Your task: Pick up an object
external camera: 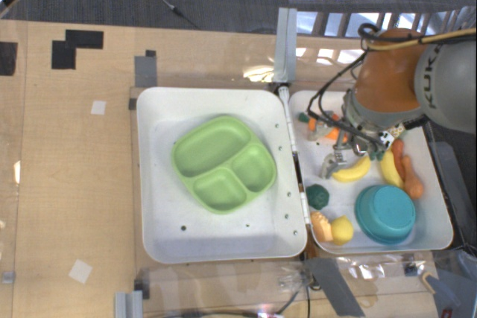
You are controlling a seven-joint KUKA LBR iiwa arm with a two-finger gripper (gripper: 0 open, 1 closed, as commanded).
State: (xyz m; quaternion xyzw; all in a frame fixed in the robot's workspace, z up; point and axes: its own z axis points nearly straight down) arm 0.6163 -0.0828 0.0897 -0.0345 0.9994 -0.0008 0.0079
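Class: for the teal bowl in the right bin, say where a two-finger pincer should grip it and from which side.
Probably the teal bowl is best taken by its rim, from above: it sits upright and open, too wide to span. The rim's left side looks freest; a yellow fruit crowds the far side.

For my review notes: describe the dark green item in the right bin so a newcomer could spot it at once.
Start at the right bin, the one the arm reaches into. Along its left wall, below the hand and left of the teal bowl, lies the dark green item. It is the sole dark green thing there; its neighbours are yellow, orange or teal.
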